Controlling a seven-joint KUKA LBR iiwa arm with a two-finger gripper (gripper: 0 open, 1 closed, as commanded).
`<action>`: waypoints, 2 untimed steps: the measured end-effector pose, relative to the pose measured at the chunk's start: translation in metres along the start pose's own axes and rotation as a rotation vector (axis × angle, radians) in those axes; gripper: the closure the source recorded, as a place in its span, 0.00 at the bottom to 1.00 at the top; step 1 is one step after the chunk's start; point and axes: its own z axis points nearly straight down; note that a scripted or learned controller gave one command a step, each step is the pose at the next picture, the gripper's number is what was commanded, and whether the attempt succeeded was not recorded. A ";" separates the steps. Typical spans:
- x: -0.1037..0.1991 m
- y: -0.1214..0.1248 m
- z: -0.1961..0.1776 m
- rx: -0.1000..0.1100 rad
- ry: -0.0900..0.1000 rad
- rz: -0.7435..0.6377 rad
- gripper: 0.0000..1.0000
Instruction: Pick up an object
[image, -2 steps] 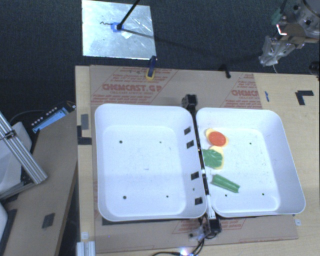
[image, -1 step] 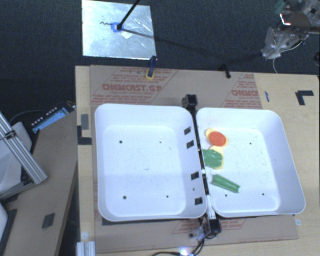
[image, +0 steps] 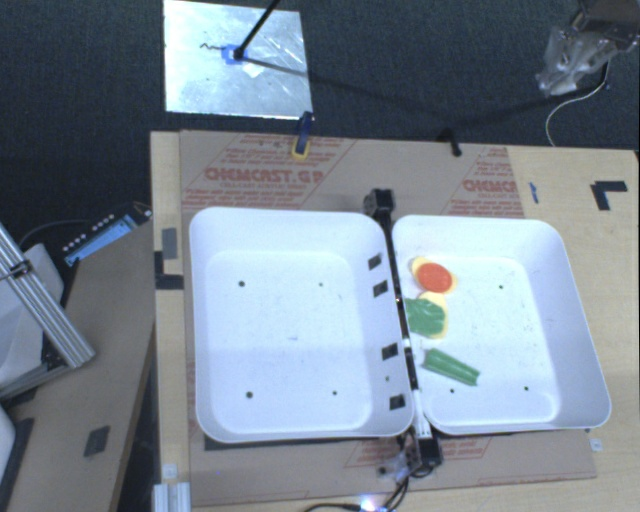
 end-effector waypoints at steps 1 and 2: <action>0.003 -0.029 -0.019 0.004 0.001 0.001 1.00; -0.004 -0.106 -0.020 0.005 0.002 0.006 1.00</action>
